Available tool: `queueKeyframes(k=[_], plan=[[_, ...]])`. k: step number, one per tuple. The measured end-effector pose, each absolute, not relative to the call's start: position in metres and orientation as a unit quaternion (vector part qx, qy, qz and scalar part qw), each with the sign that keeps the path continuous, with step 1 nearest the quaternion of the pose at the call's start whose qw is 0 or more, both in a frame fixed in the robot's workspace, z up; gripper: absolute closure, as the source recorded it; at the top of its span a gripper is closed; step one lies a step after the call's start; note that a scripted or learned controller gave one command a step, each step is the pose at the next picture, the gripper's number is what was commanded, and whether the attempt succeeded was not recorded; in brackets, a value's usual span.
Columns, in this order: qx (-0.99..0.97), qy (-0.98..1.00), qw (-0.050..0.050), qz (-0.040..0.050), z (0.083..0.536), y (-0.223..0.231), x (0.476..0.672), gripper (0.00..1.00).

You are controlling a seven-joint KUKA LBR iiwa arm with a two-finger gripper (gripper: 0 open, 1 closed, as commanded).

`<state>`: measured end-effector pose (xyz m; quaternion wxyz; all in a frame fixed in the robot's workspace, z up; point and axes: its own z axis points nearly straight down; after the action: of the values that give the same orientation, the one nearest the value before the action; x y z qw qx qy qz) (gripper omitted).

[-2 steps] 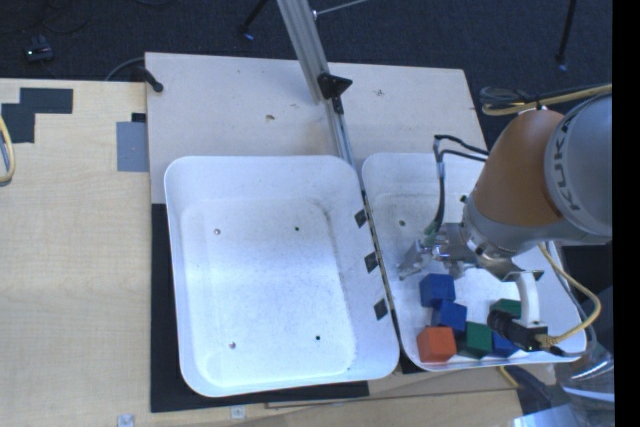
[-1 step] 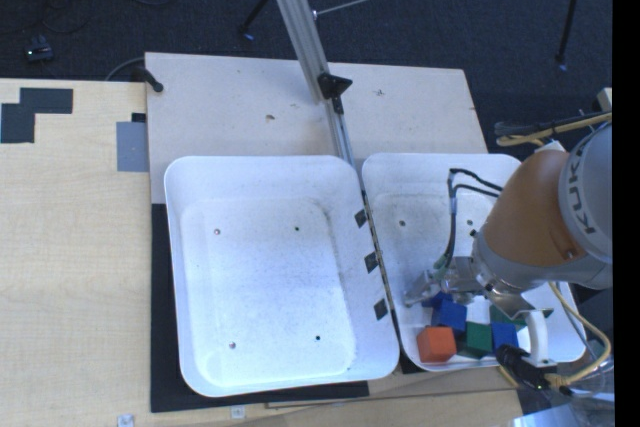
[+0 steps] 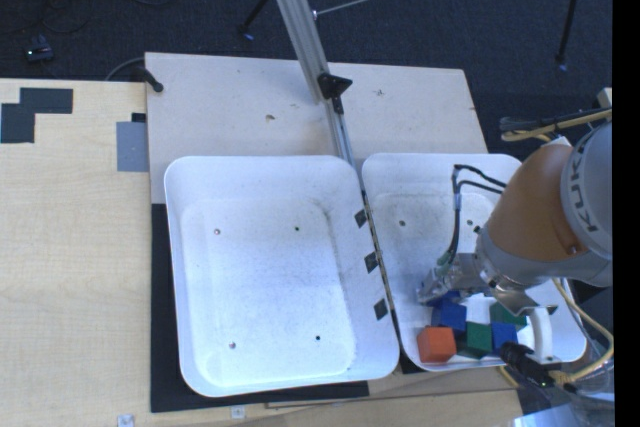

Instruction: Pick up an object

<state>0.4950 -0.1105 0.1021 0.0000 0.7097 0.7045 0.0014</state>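
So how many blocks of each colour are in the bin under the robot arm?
Blue blocks: 2
Green block: 1
Orange block: 1
Total: 4 that I can see; the arm may hide more.

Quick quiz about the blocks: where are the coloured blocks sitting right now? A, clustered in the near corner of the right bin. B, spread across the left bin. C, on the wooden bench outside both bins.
A: the orange block, blue block and green block sit bunched together in the right bin, at its near end.
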Motion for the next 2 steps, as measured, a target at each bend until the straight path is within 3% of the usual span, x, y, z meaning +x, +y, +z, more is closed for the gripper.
queueKeyframes(k=[1,2], plan=[[0.708,0.706,0.001,0.0006,0.133,-0.107,0.487,1.00],[0.704,0.710,0.001,0.0033,0.193,-0.032,0.551,1.00]])
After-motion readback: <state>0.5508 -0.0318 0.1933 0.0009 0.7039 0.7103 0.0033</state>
